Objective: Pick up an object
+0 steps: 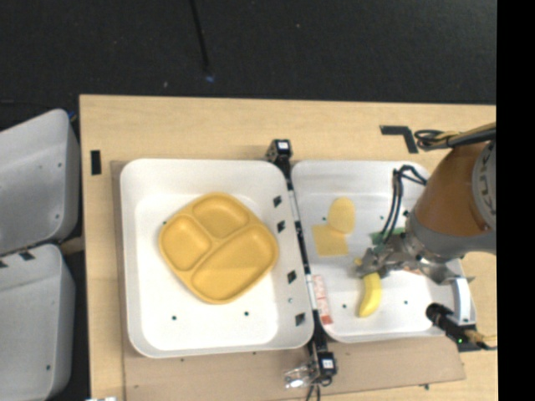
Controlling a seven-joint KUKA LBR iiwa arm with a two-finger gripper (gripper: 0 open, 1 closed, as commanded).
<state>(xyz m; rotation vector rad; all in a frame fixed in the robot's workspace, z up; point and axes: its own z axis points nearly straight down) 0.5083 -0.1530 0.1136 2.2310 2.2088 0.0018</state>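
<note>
In the right bin [351, 331] lies a small yellow banana [369, 297], pointing toward the front edge. My gripper [374, 265] hangs low right over the banana's far end, reaching in from the right under the orange band of the arm [451, 195]. Whether it touches the banana is hidden. Two flat yellow pieces rest to the left of the gripper: a rounded one [341, 213] and a squarish one [329, 241].
The left bin [142, 307] holds a yellow divided plate [219, 246] near its middle. A ridge with black clips [294, 249] separates the two bins. Cables [399, 192] trail along the arm at the right bin's far corner.
</note>
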